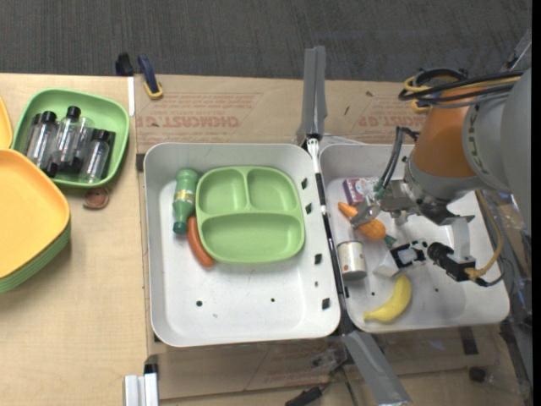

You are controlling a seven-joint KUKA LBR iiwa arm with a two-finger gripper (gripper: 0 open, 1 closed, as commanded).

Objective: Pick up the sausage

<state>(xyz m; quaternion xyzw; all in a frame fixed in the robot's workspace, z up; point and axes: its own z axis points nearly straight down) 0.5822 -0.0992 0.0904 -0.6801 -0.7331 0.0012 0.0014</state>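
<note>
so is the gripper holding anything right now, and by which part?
Cannot be told. The gripper sits low in the right bin over an orange item; the sausage lies untouched in the left bin.

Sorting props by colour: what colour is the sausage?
Orange-red sausage, clearest in the camera view.

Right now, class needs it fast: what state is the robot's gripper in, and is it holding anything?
Gripper: over the right bin; open or closed cannot be told, nor any hold. The sausage lies in the left bin.

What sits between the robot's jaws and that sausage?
In the camera view, the green divided plate and the bins' adjoining walls lie between the gripper and the sausage.
</note>
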